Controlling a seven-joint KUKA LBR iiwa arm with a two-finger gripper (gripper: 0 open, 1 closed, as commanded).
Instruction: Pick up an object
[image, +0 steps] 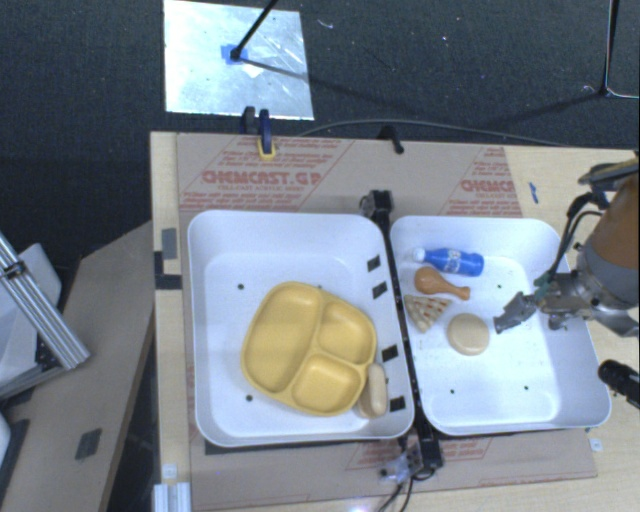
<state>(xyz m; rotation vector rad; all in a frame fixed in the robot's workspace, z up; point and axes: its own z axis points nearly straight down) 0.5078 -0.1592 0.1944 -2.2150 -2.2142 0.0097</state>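
Round tan bun (468, 334) lies right of frame centre in the right bin (560, 400), nearest the gripper (507, 318), whose state I cannot tell. It looks light, smooth, rigid plastic; its 2 opposite edges seem the best hold.

Two white bins (215, 300), one yellow divided tray (305, 345), one blue bottle (452, 261), one drumstick (440, 283), one waffle wedge (425, 313), two buns (467, 334).

A robotics lab: a desk (330, 165) covered in printed protective board carries two white bins (300, 235), with clamps (264, 133) at its far edge, cables and dark carpet (80, 120) around.
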